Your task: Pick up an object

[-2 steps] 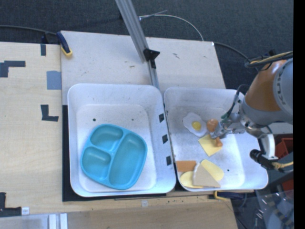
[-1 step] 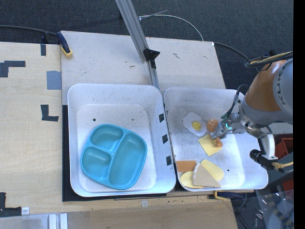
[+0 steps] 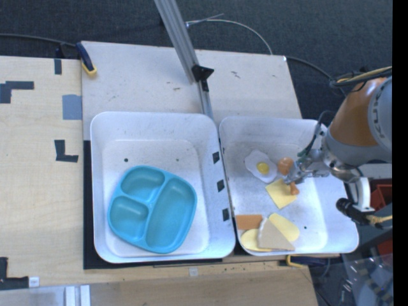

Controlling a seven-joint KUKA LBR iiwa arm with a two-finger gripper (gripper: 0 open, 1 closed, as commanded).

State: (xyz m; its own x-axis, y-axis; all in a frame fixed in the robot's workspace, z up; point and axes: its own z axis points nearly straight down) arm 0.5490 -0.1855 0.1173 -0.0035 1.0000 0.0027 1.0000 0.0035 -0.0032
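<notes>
In the right bin [image 3: 252,136] lie several toy foods: a white fried egg [image 3: 260,167], a small orange piece [image 3: 284,165], a yellow cheese square [image 3: 281,194], an orange block [image 3: 248,222] and a yellow and tan wedge [image 3: 276,232]. My gripper [image 3: 294,178] reaches in from the right and sits low over the upper corner of the cheese square, just right of the small orange piece. A small orange bit shows at its tip. The arm's grey and orange wrist [image 3: 357,123] stands over the bin's right edge.
The left bin [image 3: 102,132] holds a blue divided plate [image 3: 152,208]. A metal pole [image 3: 178,30] slants down from the top to the wall between the bins. Cables run across the dark floor behind the bench.
</notes>
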